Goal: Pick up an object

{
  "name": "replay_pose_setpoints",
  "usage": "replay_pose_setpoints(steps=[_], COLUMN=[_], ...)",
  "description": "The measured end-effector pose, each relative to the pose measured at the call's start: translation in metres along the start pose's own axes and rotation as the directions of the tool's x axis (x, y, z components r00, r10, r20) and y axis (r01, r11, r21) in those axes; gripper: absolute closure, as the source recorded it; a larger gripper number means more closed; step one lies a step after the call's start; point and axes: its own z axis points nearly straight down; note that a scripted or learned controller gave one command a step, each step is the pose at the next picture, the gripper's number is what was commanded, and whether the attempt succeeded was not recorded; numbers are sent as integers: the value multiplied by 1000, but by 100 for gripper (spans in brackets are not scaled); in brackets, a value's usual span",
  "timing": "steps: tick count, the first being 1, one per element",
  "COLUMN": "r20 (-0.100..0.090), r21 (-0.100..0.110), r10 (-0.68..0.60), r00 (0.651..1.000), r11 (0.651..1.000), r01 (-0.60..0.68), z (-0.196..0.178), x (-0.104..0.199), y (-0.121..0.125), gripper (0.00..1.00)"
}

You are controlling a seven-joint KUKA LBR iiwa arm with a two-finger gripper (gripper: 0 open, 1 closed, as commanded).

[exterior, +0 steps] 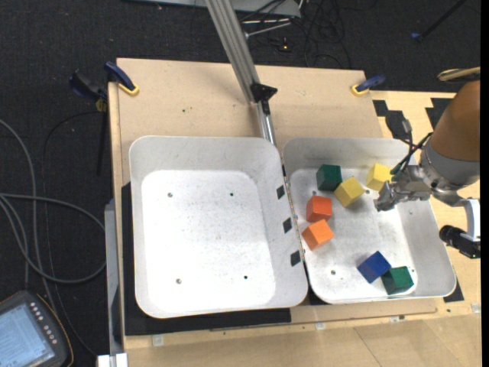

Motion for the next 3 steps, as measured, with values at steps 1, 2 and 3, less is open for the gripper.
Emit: replay_pose_setpoints(steps=[1,2,3], r20=[2,3,2], r21=[-6,-5,-4], r10=[-3,-2,-3], r00=[1000,1000,1000], r11=[1000,1000,1000], r01=[3,2,3], z=[-63,-115,-151], x=[0,-11,-11], y=[-2,-3,-1], gripper=[100,100,100])
